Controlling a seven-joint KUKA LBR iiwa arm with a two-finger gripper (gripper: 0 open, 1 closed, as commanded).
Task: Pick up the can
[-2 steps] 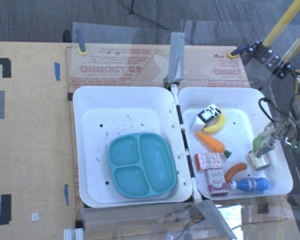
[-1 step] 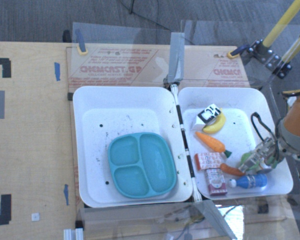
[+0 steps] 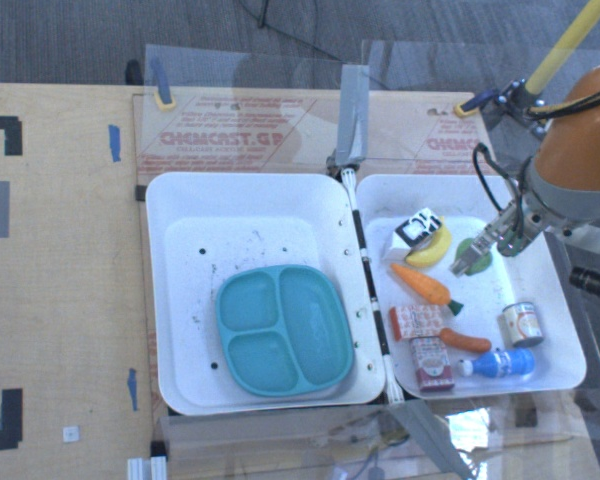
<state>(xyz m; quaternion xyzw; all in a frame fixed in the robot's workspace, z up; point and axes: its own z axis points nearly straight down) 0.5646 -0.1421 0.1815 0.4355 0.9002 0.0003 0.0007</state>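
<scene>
The can [image 3: 521, 324] is small and silver with a reddish label. It sits near the right wall of the right bin [image 3: 570, 363], just above a blue bottle [image 3: 500, 364]. My gripper [image 3: 480, 251] hangs over the upper middle of that bin, right above a green object [image 3: 472, 259]. It is up and to the left of the can, about a can's width or two away. The grey arm with its orange band [image 3: 580, 158] reaches in from the upper right.
Also in the right bin are a yellow fruit [image 3: 429, 250] with a black-and-white item [image 3: 417, 228] on it, a carrot [image 3: 421, 285], a red packet [image 3: 416, 320], a sausage [image 3: 465, 341] and a red carton [image 3: 432, 362]. The left bin [image 3: 180, 218] holds a teal divided plate [image 3: 282, 329].
</scene>
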